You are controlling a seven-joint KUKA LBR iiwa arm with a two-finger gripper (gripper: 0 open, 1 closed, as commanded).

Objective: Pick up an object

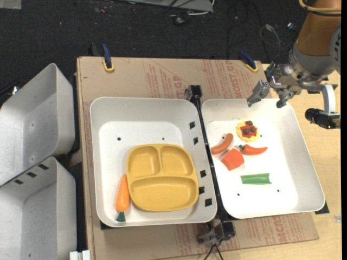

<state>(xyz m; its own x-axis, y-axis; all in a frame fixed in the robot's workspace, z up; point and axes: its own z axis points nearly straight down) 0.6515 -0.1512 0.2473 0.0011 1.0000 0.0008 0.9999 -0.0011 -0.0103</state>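
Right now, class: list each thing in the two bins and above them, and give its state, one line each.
Gripper: jaws open, holding nothing, above the right bin's far rim.
Yellow tray: flat in left bin.
Carrot: lying beside the tray.
Sausage: lying in right bin.
Green bean: lying flat, apart.

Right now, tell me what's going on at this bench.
The arm's end effector hangs open above the far edge of the right bin, holding nothing. That bin holds a sausage, a pizza slice, a chili, a red block and a green bean. The left bin holds a yellow tray with a carrot beside it.
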